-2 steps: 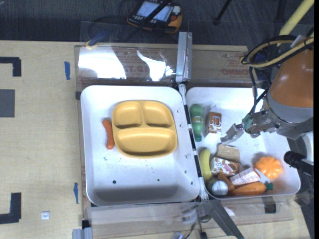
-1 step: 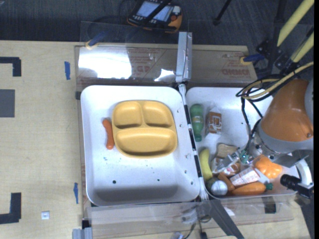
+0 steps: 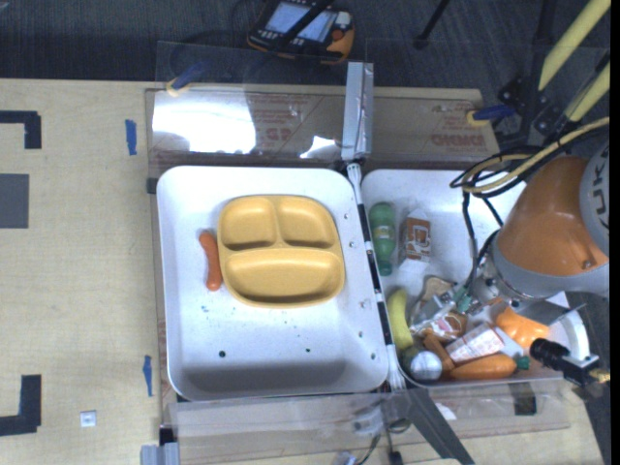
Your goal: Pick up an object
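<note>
The right bin holds a heap of small objects. A green bottle and a brown packet lie at its back. A yellow banana lies along its left wall, above a silvery ball. A white tube and orange pieces sit at the front right. My gripper reaches down from the right into the crumpled wrappers in the middle of this heap, below the arm's orange band. The wrist and the clutter hide its tip.
The left bin carries a yellow divided plate with an orange carrot-like stick beside its left edge. A metal divider and clear panels stand behind the bins. Cables hang at the upper right.
</note>
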Controlling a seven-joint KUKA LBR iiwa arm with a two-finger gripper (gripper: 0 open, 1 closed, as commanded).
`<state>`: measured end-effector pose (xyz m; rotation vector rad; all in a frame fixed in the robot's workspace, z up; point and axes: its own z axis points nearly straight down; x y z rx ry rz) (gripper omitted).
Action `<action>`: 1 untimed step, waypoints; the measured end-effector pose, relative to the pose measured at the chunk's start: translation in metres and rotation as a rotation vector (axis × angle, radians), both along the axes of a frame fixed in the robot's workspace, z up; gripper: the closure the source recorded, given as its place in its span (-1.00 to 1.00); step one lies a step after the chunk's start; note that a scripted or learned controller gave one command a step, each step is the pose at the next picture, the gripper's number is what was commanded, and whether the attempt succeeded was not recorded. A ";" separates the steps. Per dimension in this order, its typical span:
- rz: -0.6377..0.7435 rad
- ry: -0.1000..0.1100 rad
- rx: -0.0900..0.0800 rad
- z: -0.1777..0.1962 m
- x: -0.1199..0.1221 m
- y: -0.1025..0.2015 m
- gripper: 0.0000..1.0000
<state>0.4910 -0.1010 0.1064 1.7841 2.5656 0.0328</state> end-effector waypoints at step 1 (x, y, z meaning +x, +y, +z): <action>-0.107 -0.008 0.001 0.000 0.001 0.001 -1.00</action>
